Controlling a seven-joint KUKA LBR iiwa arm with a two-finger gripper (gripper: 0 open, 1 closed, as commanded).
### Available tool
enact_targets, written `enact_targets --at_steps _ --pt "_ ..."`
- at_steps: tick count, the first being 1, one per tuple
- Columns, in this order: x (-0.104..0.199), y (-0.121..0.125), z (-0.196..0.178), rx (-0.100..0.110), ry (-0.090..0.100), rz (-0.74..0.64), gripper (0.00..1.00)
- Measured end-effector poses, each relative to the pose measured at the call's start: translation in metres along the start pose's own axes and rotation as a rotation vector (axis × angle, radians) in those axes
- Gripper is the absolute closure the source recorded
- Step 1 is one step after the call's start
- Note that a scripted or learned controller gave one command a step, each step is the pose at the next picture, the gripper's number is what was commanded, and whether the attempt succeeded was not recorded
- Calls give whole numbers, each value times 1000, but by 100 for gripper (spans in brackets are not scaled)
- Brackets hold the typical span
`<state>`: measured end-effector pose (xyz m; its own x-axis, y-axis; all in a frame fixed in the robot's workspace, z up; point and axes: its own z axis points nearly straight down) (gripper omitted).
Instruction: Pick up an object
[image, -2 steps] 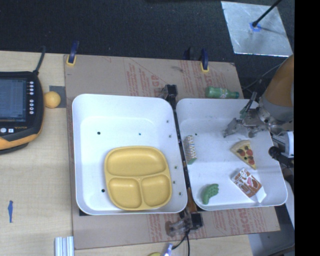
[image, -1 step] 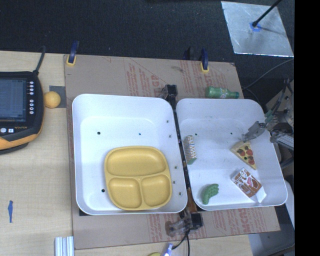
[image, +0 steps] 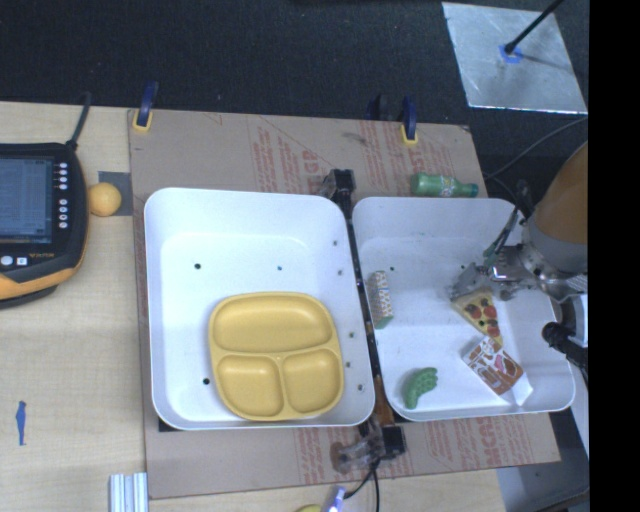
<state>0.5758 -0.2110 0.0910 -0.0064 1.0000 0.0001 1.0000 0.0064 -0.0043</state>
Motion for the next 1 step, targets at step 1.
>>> enact_targets --at_steps 1 --pt "2 71 -54 -4 1 3 0"
